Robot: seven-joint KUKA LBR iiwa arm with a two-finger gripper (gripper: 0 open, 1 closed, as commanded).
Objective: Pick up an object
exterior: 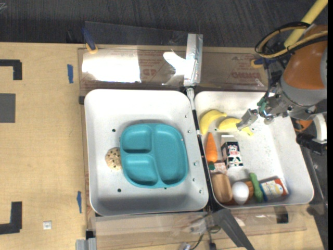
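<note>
The tabletop (36, 139) carries two white bins side by side. The left bin (99, 108) holds a teal divided tray (154, 154) near its middle, with three compartments, the long one on its right. A small speckled cookie (113, 158) lies in this bin, touching the tray's left edge.

The right bin (283, 155) is crowded along its left and near sides. The arm (307, 72) reaches in from the right over its far right corner, orange band above the wrist. Its pincer (250, 117) points left and a little near, low over the far part of the bin, its tip at the right end of the banana (216, 121). Whether the fingers are parted or closed I cannot tell, and nothing is plainly between them.

The banana lies at the far left of this bin, its long axis running roughly left to right, curved, its right end towards the pincer. Just near of it an orange carrot (210, 149) lies lengthwise far to near along the left wall. Beside that is a small white carton (232, 154) with dark markings. At the near edge sit a brown piece, perhaps bread (221, 186), a white egg (240, 191), a green stick (255, 185) and a small labelled bottle (271, 188) lying on its side.
</note>
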